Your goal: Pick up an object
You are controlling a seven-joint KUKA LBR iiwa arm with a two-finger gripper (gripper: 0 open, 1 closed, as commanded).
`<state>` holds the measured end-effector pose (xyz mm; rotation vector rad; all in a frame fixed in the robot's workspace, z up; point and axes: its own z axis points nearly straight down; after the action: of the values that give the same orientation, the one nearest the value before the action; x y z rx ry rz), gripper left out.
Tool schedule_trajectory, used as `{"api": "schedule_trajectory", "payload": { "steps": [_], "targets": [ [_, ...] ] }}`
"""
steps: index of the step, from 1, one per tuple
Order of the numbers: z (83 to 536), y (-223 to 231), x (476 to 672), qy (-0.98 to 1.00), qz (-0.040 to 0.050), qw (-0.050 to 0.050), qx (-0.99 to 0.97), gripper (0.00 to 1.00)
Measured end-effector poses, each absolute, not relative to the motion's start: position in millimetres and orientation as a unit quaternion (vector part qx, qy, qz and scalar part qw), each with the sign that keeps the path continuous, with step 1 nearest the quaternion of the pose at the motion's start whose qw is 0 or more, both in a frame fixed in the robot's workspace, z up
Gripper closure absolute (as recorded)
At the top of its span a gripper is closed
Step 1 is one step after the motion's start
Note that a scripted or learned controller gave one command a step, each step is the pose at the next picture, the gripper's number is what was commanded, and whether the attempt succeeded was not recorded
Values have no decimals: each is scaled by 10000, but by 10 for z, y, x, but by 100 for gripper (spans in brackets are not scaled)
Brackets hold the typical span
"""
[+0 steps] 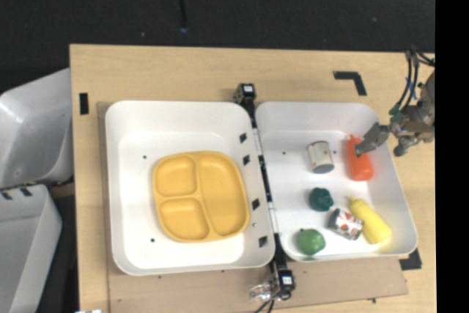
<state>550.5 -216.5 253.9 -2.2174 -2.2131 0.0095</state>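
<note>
Here your gripper (387, 139) hangs at the right rim of the right bin (293, 117), reaching in from the right edge of the camera view with only the wrist end of the arm in sight. The two fingers (372, 139) are spread wide, nothing between them; one points down and to the left toward the bin floor, the other sits back over the rim.

Just under the tip of that forward finger you have the orange object (360, 162), standing against the bin's right wall and touching or nearly touching the fingertip; you cannot tell which. To the left of the jaws lies the grey cylinder (319, 156). Below and to the left of them sits the dark teal object (320, 199). Further below the jaws the yellow object (370, 221) lies at a slant, with the small printed can (346, 223) just beside it and the green ball (311, 240) nearer the front rim.

Well to the left of the jaws, the left bin (124, 157) holds the yellow divided plate (200, 196).
</note>
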Motion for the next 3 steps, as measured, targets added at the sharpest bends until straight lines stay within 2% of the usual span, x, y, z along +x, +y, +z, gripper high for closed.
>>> {"api": "schedule_trajectory", "payload": {
  "steps": [1, 2, 3],
  "targets": [
    [2605, -2161, 5529, -7073, -3, -8, -7069, 0],
    [2032, -2148, 5615, -7072, 16, 7, -7070, 0],
    [1532, -2064, 5576, -7062, 15, 9, -7080, 0]
  ]
}}
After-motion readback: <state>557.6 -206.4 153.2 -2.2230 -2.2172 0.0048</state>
